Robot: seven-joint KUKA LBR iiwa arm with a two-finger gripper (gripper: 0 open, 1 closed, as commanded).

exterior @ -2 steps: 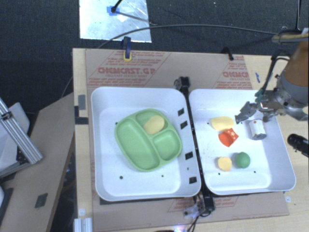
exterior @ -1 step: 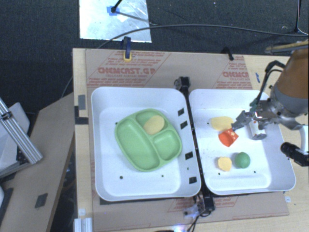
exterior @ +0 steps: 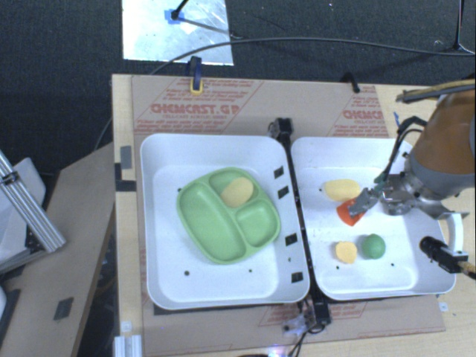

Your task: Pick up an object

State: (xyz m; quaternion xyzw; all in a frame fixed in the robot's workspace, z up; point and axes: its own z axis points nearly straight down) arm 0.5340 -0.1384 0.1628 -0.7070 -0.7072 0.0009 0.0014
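One fixed camera looks down at a slant from above the bench [exterior: 245, 95] — both white bins [exterior: 160, 199] framed.

This is a robotics lab, not a home or shop. A desk [exterior: 245, 95] topped with a brown board printed with a maker's name carries 2 white bins [exterior: 223, 288] fixed side by side, joined by black clips [exterior: 285, 193] along the seam. A grey and orange arm [exterior: 446, 147] reaches in over the right bin. Cables [exterior: 320, 39] trail across dark carpet [exterior: 59, 50] behind the desk, and a foil sheet [exterior: 175, 21] lies on that floor. An aluminium rail [exterior: 26, 203] stands at the left edge. A yellow clamp [exterior: 195, 76] grips the board's far edge. Toy food lies in the bins, with a green tray [exterior: 216, 229] in the left one.
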